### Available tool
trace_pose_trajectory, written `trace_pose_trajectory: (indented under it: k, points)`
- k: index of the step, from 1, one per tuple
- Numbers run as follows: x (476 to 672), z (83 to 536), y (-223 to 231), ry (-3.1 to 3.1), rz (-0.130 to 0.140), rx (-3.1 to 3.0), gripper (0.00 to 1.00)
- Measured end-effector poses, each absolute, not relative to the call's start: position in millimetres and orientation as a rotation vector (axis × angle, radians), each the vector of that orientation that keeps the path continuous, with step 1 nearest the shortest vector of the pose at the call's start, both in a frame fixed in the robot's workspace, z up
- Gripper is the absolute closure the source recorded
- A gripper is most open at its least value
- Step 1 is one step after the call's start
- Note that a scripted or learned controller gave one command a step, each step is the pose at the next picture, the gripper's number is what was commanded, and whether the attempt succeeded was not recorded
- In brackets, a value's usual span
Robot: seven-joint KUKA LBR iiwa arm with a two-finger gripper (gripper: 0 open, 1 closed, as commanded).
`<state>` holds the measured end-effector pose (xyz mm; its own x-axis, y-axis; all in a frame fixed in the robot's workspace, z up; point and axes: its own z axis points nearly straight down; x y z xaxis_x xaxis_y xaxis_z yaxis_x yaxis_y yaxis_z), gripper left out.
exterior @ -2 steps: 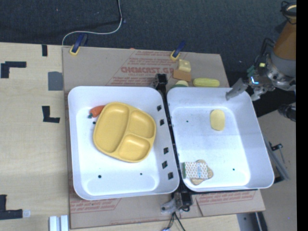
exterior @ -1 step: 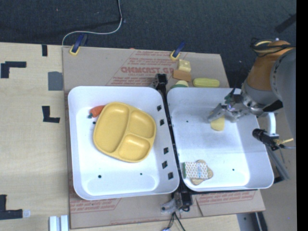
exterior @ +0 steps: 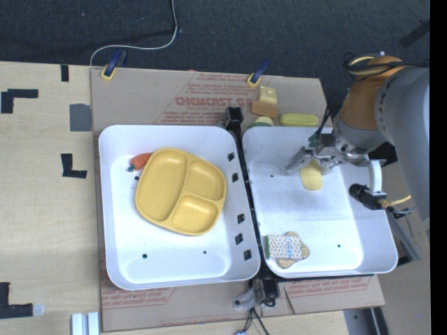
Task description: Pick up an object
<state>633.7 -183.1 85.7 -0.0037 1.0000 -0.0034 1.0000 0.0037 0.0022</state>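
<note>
Here the tool [exterior: 312, 160], spread open, straddles a yellow object [exterior: 311, 179], patterned pouch [exterior: 286, 249] well apart.

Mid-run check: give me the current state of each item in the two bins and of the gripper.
Yellow divided plate: right way up in the left bin, its compartments bare.
Orange item: in the left bin, partly hidden under the plate's edge.
Pale yellow object: in the right bin, directly under the gripper; grip not confirmed.
Patterned packet: lying flat near the right bin's front edge.
Gripper: low over the right bin.
</note>
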Motion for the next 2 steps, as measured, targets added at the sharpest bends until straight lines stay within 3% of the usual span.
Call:
trace_pose_trajectory:
  k: [1, 2]
  points:
    - [603.1, 87, -195, 2.218, 0.002, 2.217, 0.0]
    - [637.7, 86, -144, 2.227, 0.003, 2.213, 0.0]
